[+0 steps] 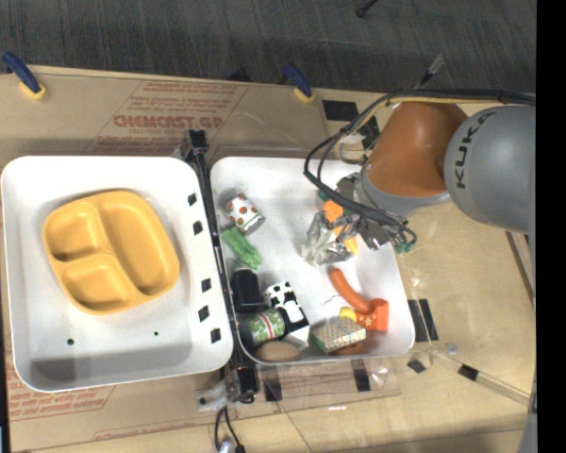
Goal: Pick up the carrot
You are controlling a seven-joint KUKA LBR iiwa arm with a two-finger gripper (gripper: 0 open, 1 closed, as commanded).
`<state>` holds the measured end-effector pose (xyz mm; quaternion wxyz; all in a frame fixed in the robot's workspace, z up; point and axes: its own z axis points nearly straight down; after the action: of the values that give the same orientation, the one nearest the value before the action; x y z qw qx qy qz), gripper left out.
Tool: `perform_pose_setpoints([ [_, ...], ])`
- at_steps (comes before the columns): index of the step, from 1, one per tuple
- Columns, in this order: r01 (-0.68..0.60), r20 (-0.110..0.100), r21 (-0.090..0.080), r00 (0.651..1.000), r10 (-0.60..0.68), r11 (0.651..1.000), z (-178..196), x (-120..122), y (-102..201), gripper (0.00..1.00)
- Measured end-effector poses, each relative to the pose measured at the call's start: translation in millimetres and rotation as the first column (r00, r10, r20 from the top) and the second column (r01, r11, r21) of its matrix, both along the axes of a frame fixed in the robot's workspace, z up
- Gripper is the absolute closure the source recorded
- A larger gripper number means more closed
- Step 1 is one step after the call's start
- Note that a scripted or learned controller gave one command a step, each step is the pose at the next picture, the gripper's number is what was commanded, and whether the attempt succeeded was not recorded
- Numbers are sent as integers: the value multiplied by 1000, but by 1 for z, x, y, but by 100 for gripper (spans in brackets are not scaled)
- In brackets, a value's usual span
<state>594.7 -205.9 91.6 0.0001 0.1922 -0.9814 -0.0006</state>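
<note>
From the camera above the counter, the carrot (348,291) lies in the right-hand white bin (283,182), near that bin's right wall and toward its front. Its long axis slants, the upper end pointing back toward the claw (335,239), the lower end touching a red block (375,315). The claw hangs just beyond the carrot's upper end, a little to the bin's middle, so the carrot lies forward and slightly rightward of it. I cannot tell how the claw is set; cables and glare blur it.
</note>
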Motion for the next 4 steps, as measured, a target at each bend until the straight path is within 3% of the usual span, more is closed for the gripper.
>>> perform_pose_setpoints([
  [1, 194, 1, 0, 981, -194, 981, 23, -12, 41, 100],
  [3, 184, 10, 0, 983, -184, 983, 45, -8, 42, 100],
  [4, -286, 11, -7, 958, 287, 958, 170, 60, 10, 100],
])
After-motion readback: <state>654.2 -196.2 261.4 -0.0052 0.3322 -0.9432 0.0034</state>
